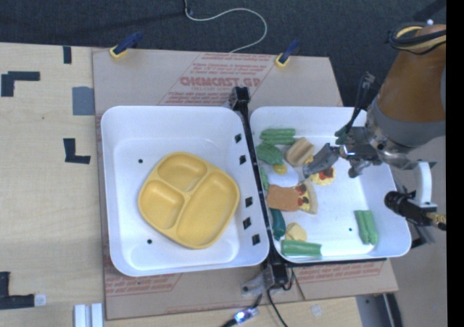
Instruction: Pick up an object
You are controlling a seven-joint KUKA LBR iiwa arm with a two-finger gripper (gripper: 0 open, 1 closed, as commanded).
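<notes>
Green bean (301, 248) lies at the right bin's (391, 249) 6 o'clock edge; end effector (321, 161) approaches centre toys, grip state indeterminate, descent required next.

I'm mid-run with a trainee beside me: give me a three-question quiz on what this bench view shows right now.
1. True or false: the yellow divided plate lies in the right bin.
2. Which item lies nearest the right bin's front right corner?
A. green bean pod
B. pizza slice
C. bread roll
3. Fill in: the claw hovers over the ____ bin.

Key
1. False; it lies in the left bin.
2. A.
3. Right; it sits above the toy food near the bin's middle, and nothing is visibly held.
</notes>
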